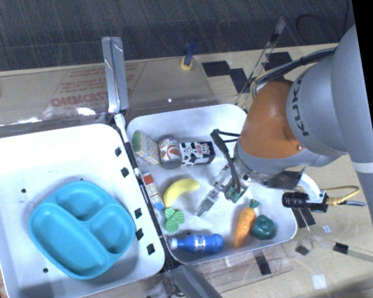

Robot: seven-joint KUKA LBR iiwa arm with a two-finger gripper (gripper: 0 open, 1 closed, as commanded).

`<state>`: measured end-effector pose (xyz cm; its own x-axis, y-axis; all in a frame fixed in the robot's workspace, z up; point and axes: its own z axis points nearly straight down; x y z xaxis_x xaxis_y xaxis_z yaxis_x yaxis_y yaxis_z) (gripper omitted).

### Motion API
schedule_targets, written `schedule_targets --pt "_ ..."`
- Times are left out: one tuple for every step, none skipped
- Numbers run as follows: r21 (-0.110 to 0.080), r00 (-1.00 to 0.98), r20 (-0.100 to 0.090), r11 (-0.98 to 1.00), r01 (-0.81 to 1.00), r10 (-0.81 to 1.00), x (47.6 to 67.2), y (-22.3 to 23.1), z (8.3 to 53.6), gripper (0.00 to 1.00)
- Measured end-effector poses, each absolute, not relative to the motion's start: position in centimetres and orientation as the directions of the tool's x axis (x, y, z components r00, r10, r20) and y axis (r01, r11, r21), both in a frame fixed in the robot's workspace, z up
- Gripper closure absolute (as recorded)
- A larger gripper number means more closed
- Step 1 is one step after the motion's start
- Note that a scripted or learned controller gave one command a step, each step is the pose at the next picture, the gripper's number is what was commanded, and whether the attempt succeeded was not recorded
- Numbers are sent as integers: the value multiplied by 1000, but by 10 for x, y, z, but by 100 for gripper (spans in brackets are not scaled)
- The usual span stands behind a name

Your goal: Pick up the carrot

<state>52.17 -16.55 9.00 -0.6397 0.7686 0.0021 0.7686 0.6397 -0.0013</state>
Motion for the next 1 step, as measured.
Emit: schedule_targets --pt "-1 -715 2 716 699 699 493 -204 121 0"
